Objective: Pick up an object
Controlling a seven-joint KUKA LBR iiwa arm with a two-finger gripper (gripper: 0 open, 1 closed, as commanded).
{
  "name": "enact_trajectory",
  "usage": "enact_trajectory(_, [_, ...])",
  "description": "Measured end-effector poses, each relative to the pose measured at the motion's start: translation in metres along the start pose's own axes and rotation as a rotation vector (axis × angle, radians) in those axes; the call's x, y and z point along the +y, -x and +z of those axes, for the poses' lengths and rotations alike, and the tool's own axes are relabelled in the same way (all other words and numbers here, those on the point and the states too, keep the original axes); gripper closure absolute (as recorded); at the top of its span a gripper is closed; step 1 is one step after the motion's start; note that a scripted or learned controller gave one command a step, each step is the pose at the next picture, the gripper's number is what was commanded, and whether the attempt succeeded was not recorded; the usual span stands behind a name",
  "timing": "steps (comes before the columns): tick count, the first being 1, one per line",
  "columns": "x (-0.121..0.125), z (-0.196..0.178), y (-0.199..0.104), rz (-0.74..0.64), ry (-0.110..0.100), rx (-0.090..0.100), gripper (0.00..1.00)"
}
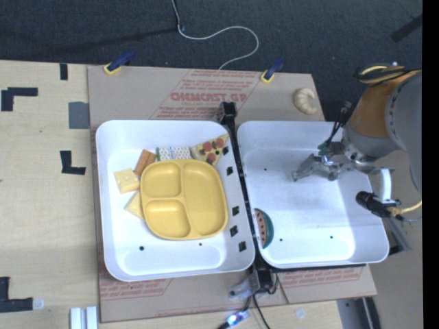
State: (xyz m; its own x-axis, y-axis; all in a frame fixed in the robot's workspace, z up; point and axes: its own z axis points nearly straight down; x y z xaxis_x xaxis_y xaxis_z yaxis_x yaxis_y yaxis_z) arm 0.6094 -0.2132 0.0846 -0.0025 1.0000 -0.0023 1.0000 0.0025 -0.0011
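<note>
Two shallow white bins sit side by side on a cardboard sheet, divided by a black central rail. The left bin [110, 204] holds a yellow divided plate [184, 199] lying flat near its middle, with a crowd of small toy food pieces tucked along the plate's far and left edges: a pale cracker square [126, 180], a brown wafer [144, 161] and a pizza-like slice [210, 148] at the far right corner. The right bin [309, 252] has a watermelon slice [263, 227] lying against its left wall, toward the near side (the likeliest target on this side, judging by its isolation). The arm [384, 115] reaches in from the right, and its gripper [302, 173] hovers over the far half of the right bin, pointing left, well apart from the watermelon slice. Whether the gripper is parted or closed cannot be told at this resolution; nothing is seen within it. The pick appears not yet begun: the gripper would need to travel nearward and leftward, and the slice's position hard against the wall may leave little room for a clean grasp.
</note>
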Motion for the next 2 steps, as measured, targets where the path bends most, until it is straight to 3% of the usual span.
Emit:
enact_trajectory(1, [0.001,-0.011,0.0,-0.001,0.002,-0.001,1.0])
enact_trajectory(2, [0.007,-0.072,0.004,0.001,0.005,0.001,1.0])
